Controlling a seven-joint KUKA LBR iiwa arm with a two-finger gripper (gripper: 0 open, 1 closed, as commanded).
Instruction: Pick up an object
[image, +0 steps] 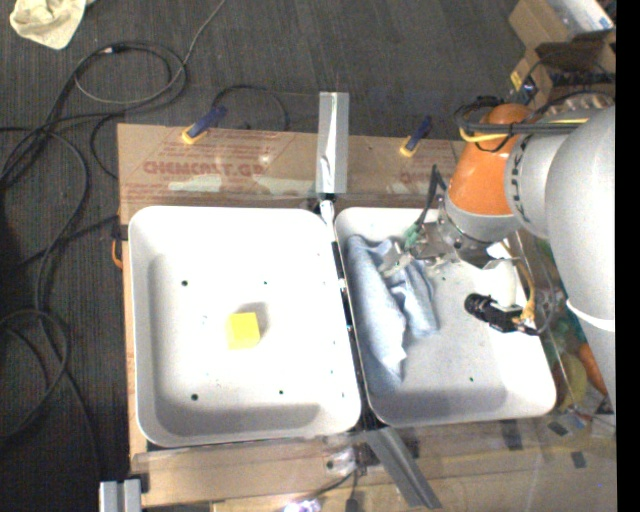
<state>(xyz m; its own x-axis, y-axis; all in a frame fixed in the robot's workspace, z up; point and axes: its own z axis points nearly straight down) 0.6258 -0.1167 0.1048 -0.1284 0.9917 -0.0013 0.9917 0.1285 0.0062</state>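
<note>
Landmark: right bin (480, 385), white and shallow.

Cloth (392, 300): pale blue-grey, soft, crumpled into a long folded heap. Ridges and creases run along its length, and one lobe bulges toward the middle of the right bin. It lies inside the right bin, pressed along the wall that adjoins the left bin (180, 250), and runs from near the bin's far corner to about two thirds of the way toward its near wall.

Gripper (415, 250): over the far part of the right bin, at the far end of the cloth and right at its folds. Whether it touches the fabric is unclear, and I cannot tell whether the claw is wide, narrow or closed on anything. The metal parts blur together against the cloth. Nothing is seen lifted.

Arm (570, 190): grey, with an orange band (480, 185); it crosses the right bin's far outer corner.

Room: the right bin's floor on the side away from the cloth is bare white, as is its near strip. The cloth hugs the shared wall, leaving no gap on that side.

Yellow block (243, 329): small, square-faced, outside the right bin. It sits alone in the middle of the left bin's floor, well apart from the shared wall, with open floor all round it.
</note>
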